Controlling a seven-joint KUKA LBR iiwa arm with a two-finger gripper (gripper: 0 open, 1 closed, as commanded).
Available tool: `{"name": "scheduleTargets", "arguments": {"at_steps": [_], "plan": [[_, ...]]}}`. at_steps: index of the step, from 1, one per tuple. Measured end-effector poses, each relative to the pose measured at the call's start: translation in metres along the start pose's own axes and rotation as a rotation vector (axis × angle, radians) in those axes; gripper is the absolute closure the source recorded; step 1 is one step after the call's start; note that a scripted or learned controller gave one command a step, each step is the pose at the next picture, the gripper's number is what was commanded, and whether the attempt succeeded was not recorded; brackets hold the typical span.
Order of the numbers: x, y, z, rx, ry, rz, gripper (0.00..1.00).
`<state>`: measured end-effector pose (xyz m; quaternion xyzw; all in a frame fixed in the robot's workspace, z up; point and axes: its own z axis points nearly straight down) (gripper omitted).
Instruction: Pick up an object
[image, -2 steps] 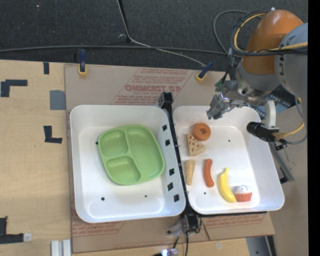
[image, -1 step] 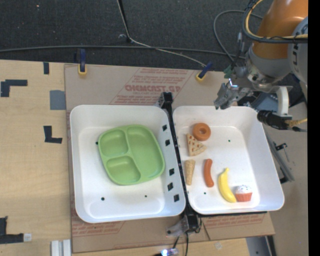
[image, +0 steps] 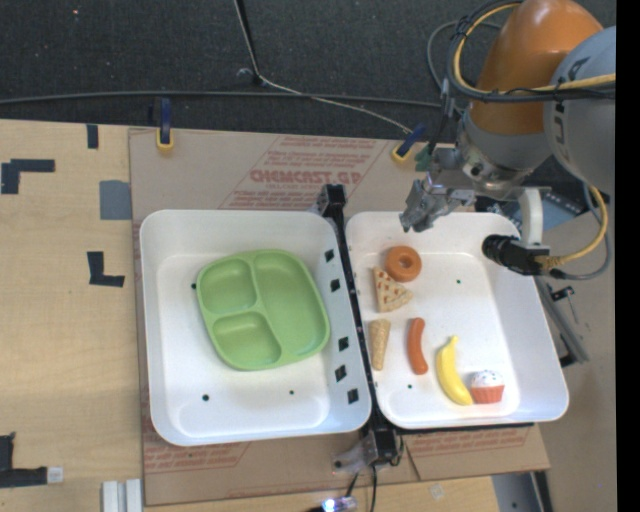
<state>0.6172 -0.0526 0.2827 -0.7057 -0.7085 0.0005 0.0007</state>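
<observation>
The right bin (image: 520, 300) holds several toy foods: a brown donut (image: 403, 263), a pizza slice (image: 390, 291), a waffle cone (image: 380, 342), a red sausage (image: 417, 345), a yellow banana (image: 452, 372) and a small cupcake (image: 486, 386). My gripper (image: 424, 208) hangs over the far edge of the right bin, a little beyond and to the right of the donut, apart from every object. Nothing shows in its grasp.
A green divided plate (image: 262, 307) lies in the left bin (image: 165, 300). A black divider (image: 340, 290) runs between the two bins. The grey arm with its orange band (image: 535, 50) and its cables fill the upper right corner.
</observation>
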Motion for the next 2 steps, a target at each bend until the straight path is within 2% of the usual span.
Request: {"name": "scheduleTargets", "arguments": {"at_steps": [1,2], "plan": [[0.048,-0.018,0.021,0.001,0.0,-0.001,1.0],[0.106,-0.022,0.031,0.001,0.0,-0.003,1.0]]}}
